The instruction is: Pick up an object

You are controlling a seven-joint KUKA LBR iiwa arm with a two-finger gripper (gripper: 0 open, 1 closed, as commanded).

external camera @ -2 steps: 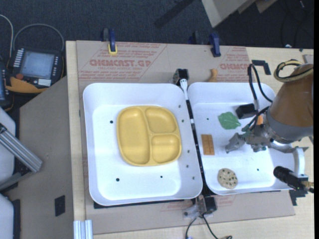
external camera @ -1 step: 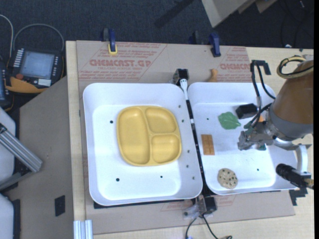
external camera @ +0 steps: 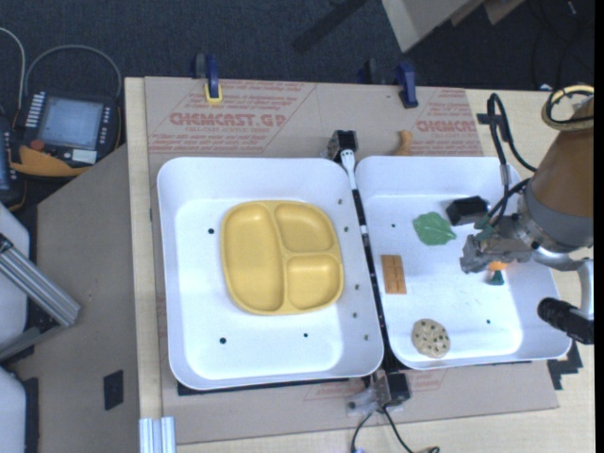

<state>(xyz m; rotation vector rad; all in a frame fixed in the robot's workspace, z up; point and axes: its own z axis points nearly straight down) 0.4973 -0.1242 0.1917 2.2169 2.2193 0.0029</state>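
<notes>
1. In the right bin [external camera: 445, 289], toward its right edge and about midway between its far and near edges, the gripper [external camera: 489, 253] hangs low over the white floor.
2. Whether the gripper is spread or pressed together cannot be told from this angle, and nothing can be seen pinched in it.
3. The arm [external camera: 566, 189] comes in over the right edge of that bin.
4. A small orange piece [external camera: 495, 275] lies on the bin floor just at the near side of the gripper. Whether they touch cannot be told.
5. A green leaf [external camera: 434, 227] lies flat in the far half of the right bin, near the gripper on its left and apart from it.
6. A brown block [external camera: 393, 274] lies close to the right bin's left edge, about midway along it, with its long side running along that edge.
7. A round speckled cookie [external camera: 430, 338] lies near the right bin's near edge, left of centre, well apart from the gripper.
8. The left bin [external camera: 189, 286] holds a yellow divided plate [external camera: 281, 255], flat in the middle.
9. Both bins sit side by side on the bench [external camera: 283, 113], their inner edges touching.
</notes>
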